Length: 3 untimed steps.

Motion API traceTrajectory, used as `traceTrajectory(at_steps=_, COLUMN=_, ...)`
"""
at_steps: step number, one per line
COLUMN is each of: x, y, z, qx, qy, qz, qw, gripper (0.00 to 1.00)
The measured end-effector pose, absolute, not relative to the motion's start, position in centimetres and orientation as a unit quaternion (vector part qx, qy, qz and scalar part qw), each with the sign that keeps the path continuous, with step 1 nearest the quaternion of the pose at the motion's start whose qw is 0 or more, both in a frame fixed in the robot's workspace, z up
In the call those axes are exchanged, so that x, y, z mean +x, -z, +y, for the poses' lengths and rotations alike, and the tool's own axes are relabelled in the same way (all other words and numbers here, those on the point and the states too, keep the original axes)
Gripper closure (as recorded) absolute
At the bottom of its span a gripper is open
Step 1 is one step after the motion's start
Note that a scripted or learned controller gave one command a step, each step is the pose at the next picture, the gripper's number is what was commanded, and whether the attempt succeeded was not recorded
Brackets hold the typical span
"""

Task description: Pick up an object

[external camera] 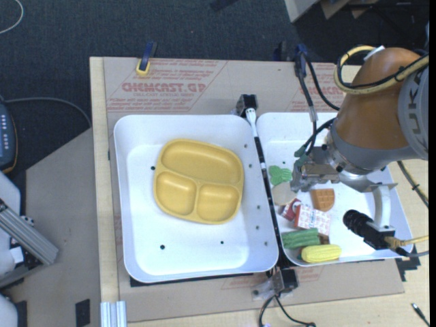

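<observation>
Toy food in right bin | tool above it | finger state unclear

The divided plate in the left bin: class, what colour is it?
Yellow. The divided plate shows plainly in the camera view, lying in the left bin.

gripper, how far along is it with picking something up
Nothing looks picked yet. The gripper is down in the right bin, among the toy food, close to the green piece and the orange block. Whether it has caught anything cannot be seen. The grasp and the lift are left. The yellow divided plate lies in the left bin.
</observation>
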<state>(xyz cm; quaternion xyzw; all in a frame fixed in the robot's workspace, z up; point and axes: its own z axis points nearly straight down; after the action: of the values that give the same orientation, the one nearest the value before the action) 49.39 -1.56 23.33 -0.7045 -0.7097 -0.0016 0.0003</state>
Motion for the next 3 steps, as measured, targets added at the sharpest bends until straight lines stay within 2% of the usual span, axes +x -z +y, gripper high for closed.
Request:
traceTrajectory(at_steps=1, x=48.6, y=-22.2, z=3.0, qx=-0.705, qy=-0.0006, qz=-0.709, qw=0.002, gripper=1.00)
traceTrajectory(at_steps=2, x=49.2, y=-21.7, z=5.0, qx=-0.706, qy=0.0000, qz=-0.708, qw=0.000, gripper=1.00)
traceTrajectory(at_steps=3, x=48.5, y=-21.5, z=5.2, qx=-0.707, qy=-0.0011, qz=-0.707, qw=0.002, gripper=1.00)
